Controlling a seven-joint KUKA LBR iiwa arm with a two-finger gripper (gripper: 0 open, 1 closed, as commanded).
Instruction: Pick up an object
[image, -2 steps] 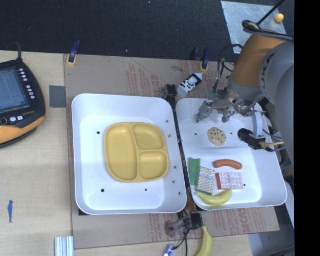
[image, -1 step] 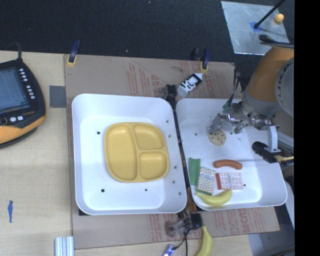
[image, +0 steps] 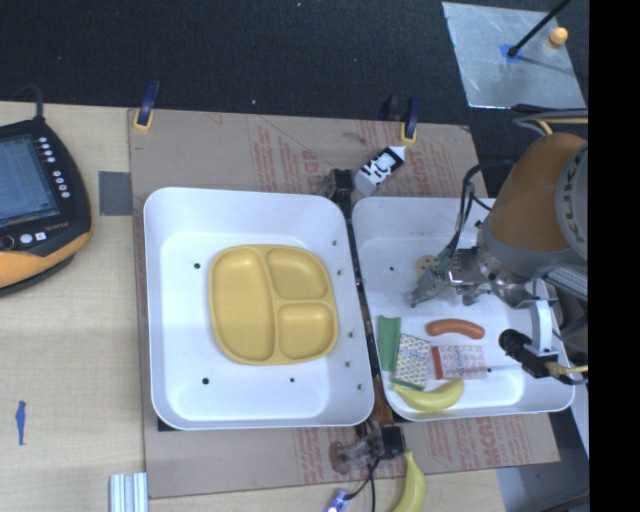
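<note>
Banana (image: 432, 396) below tool (image: 425, 292), well apart.

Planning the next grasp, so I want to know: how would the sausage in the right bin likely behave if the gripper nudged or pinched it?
The sausage is a smooth, rounded, slightly curved cylinder, so a sideways nudge would probably roll it. Its glossy skin looks slippery, so it might squirt from a pinch. It looks small and likely light.

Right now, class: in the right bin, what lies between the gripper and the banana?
In the camera view, between the gripper and the banana lie a green card and a patterned packet.
</note>
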